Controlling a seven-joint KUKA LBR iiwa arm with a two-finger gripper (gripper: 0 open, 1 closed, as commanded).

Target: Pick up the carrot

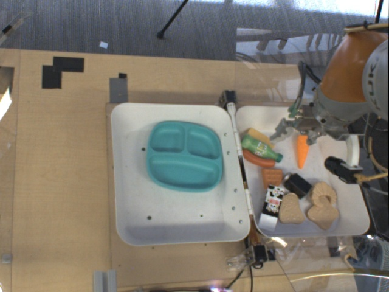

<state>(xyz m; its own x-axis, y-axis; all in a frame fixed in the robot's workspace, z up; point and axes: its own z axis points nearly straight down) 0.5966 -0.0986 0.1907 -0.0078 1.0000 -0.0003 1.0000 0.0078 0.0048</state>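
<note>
On the pale wood-grain surface (61, 181), the smooth left white bin (130, 224) carries a glossy teal sectioned plate (183, 156). In the right bin (358, 221), near its far edge, the tapered orange carrot (301, 152) hangs gripped between the metal fingers (302, 132).

We see the carrot (301, 151) directly below the jaws with bare bin floor (316, 163) around it; left of them a green bottle (261, 149) and a hot dog (258, 160) crowd the way.
</note>
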